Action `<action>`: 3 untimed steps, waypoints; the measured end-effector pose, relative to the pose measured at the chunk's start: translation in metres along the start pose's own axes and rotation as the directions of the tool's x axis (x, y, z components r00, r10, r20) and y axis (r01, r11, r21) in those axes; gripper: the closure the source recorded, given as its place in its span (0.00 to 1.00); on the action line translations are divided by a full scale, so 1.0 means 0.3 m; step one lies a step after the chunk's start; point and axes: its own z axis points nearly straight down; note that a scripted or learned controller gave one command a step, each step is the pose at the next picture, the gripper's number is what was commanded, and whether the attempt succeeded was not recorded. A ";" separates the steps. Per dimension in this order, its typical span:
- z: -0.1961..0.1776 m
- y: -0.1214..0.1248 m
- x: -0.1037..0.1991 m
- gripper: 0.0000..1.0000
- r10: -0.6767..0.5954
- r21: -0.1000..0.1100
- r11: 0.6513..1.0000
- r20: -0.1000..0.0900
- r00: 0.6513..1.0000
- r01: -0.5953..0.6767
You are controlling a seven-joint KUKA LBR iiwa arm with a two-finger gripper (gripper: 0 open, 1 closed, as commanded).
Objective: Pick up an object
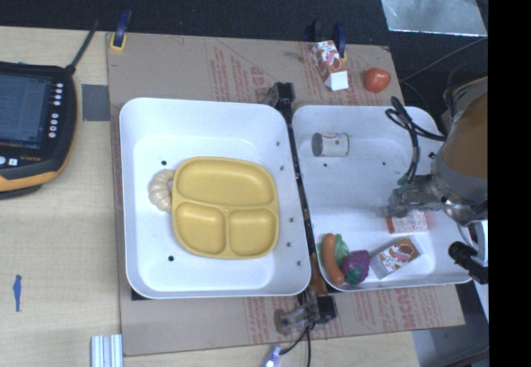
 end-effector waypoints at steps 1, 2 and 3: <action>0.000 0.000 0.000 0.00 0.000 0.000 1.000 0.000 1.000 0.000; -0.034 0.000 -0.003 1.00 -0.004 0.002 1.000 0.001 1.000 0.004; -0.033 0.000 -0.003 0.00 -0.004 0.002 1.000 0.002 1.000 0.004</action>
